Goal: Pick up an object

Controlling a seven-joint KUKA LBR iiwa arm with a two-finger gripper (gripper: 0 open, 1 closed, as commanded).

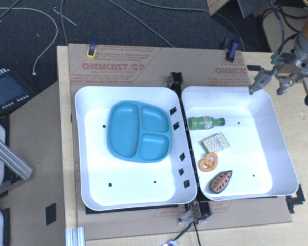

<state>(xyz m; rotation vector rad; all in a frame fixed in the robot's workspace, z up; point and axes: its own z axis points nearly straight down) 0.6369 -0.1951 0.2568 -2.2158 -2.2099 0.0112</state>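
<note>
A green bottle (206, 122), checkered packet (216, 142), pretzel (208, 162) and brown oval piece (221, 181) lay along the right bin's (267, 152) left side, while the gripper (269, 84) hovered spread wide over its far right corner, holding nothing.

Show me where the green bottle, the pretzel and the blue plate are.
green bottle (205, 122), camera view, middle of its body.
pretzel (208, 162), camera view, on its upper loop.
blue plate (124, 129), camera view, floor of its large left compartment.
</note>
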